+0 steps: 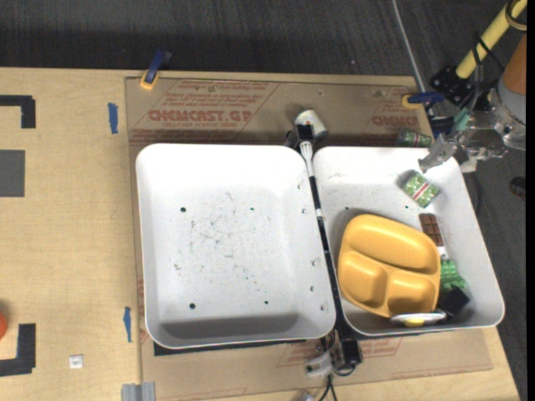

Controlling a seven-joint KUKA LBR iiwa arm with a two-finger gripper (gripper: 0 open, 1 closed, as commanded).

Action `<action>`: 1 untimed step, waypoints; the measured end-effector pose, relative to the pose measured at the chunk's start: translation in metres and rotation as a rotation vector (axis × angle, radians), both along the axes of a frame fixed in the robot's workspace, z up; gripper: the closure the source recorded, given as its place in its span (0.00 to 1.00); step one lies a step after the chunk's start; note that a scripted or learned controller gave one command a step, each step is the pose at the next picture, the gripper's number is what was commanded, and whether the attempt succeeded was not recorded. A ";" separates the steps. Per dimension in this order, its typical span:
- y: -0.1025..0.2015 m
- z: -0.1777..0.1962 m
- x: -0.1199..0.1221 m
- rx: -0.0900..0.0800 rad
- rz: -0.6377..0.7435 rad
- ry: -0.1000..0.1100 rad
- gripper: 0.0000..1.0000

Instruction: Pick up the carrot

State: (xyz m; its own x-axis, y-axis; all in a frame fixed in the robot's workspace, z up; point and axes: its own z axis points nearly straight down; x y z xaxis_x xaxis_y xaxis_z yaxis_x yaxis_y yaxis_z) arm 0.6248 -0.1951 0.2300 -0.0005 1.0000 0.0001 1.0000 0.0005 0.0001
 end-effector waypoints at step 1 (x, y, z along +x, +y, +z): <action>0.034 -0.076 -0.051 0.000 0.100 -0.001 0.00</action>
